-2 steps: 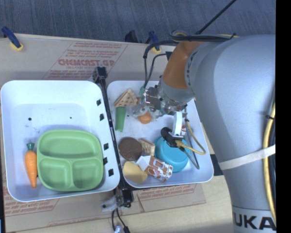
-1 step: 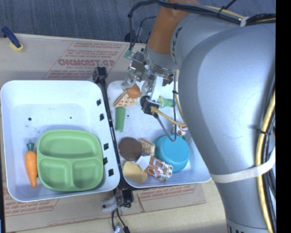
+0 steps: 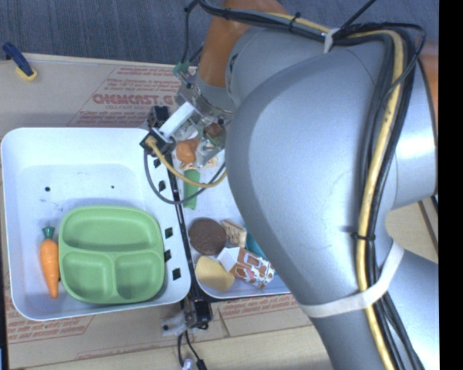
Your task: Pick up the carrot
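Observation:
A small orange carrot (image 3: 49,262) with a green top lies in the left bin (image 3: 31,149), near its front left corner and just left of a green divided plate (image 3: 112,251). My gripper (image 3: 187,139) hangs over the far left part of the right bin, close to the wall between the bins and well away from that carrot. Right under the gripper I see an orange lump (image 3: 186,154) with a green stalk (image 3: 191,189) pointing toward the front. Whether it is held or just lies in the bin is unclear, since the wrist hides much of it.
In the right bin (image 3: 216,290) are a brown round piece (image 3: 207,236), a yellow wedge (image 3: 214,274) and a red-and-white packet (image 3: 252,269). The grey arm (image 3: 324,168) covers most of that bin. A blue-and-yellow clamp (image 3: 19,62) sits at the bench's far left.

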Tool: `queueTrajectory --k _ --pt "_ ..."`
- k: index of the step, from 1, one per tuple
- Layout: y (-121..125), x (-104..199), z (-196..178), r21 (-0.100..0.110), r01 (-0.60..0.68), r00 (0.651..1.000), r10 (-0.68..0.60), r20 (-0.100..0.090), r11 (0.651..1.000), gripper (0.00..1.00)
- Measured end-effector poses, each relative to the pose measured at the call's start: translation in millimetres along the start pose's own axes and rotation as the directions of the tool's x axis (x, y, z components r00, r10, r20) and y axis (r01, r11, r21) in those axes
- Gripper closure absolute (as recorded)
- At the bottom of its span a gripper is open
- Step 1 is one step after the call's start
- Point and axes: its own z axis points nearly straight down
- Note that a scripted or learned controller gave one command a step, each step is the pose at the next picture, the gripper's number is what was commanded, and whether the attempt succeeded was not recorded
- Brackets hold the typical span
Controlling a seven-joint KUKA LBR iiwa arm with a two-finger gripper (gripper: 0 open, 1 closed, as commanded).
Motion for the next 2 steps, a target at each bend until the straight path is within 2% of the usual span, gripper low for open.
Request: queueTrajectory --k 1,2 --pt "1 0 0 0.002 -0.001 1.0 0.001 0.0 1.0 0.0" --pt "1 -7 -142 -0.006 -0.052 0.999 0.052 -0.011 0.999 0.0"
